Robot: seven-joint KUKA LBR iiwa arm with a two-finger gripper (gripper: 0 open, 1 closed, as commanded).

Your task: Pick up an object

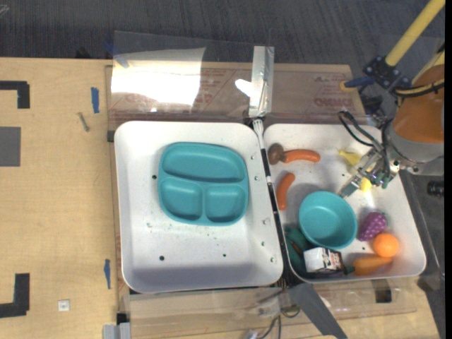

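The right bin (412, 214) holds several toy foods. There is an orange sausage (300, 156), a second one (284, 189), a small brown piece (275, 152) and a yellow piece (349, 157). It also holds a teal bowl (326, 219), purple grapes (373, 224), an orange (385, 245), a carrot (367, 264) and a small can (323, 260). My gripper (361, 181) hangs low over the right bin, just above the bowl's far right rim and beside the yellow piece. A bit of yellow shows at its tip.
The left bin (134, 210) carries a teal divided plate (203, 182). A clear plastic sheet (162, 83) and a metal bracket (261, 80) stand behind the bins. The arm's orange band (420, 122) hangs over the right bin's far right corner.
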